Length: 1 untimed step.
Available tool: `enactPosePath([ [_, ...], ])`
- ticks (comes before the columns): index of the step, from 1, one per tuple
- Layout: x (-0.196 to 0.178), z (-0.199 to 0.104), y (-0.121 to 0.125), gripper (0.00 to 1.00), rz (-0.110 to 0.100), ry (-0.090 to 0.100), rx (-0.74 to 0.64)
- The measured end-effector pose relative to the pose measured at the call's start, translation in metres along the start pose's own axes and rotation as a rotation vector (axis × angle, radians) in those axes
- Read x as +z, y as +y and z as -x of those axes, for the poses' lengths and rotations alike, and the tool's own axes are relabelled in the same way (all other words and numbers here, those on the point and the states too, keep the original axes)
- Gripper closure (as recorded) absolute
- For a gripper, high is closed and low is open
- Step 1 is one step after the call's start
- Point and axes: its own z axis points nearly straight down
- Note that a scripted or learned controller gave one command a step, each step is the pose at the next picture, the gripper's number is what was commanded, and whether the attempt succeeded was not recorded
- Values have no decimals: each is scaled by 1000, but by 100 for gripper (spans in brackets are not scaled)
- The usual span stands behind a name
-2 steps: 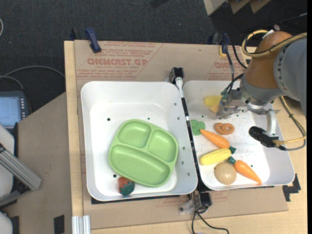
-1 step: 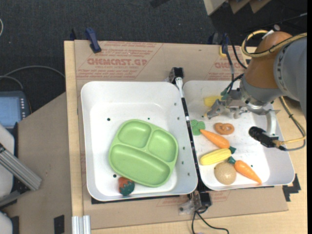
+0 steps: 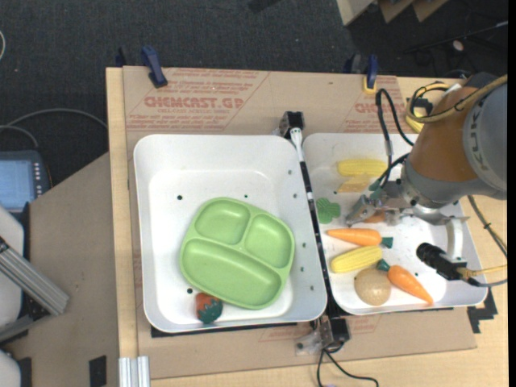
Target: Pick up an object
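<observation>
The surface [image 3: 242,95] is a brown board with red printed lettering along its far edge. Two blue clamps [image 3: 153,64] grip that far edge, one near the far left corner and one [image 3: 371,71] toward the far right. Two shallow white bins sit side by side on it, the left bin [image 3: 153,216] and the right bin [image 3: 468,297], touching along a black strip [image 3: 308,192] between them. Dark carpet [image 3: 161,14] lies beyond the surface. A small blue screen [image 3: 16,184] stands off the left edge, with a grey metal rail [image 3: 32,276] just below it.
</observation>
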Motion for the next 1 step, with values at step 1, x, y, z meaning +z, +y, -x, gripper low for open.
enactPosePath([
  [1, -2, -5, 87, 0, 16, -5, -6],
])
